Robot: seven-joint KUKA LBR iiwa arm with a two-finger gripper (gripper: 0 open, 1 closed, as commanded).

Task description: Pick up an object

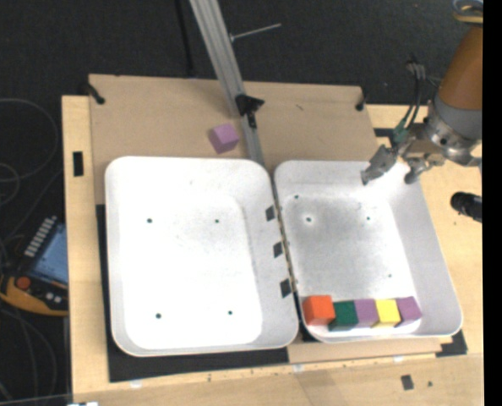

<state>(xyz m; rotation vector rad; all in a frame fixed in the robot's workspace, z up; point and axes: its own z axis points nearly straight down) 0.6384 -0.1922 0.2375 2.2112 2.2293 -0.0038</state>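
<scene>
Five little cubes sit in a row along the lower edge of the right bin, down in the lower right of the frame: orange cube, green cube, a lilac cube, yellow cube, and a purple cube. One more, a stray purple cube, lies on the tabletop above the left bin, upper middle of the frame.

The gripper hangs over the upper right corner of the right bin, well apart from the row. Its fingers look spread and hold nothing, though they are small and hard to read from here.

Now the trouble, as I see it: those cubes are packed touching each other and pressed against the bin's sloping wall. A finger coming down between two of them could land on top of a neighbour, or shove the row sideways. The wall could block the outer finger too.

As for orientation, a single cube has no long axis to speak of. The row itself runs left to right along the bin's lower rim, curving slightly, so closing across that line, rim side to bin centre, looks the likelier grip.
</scene>
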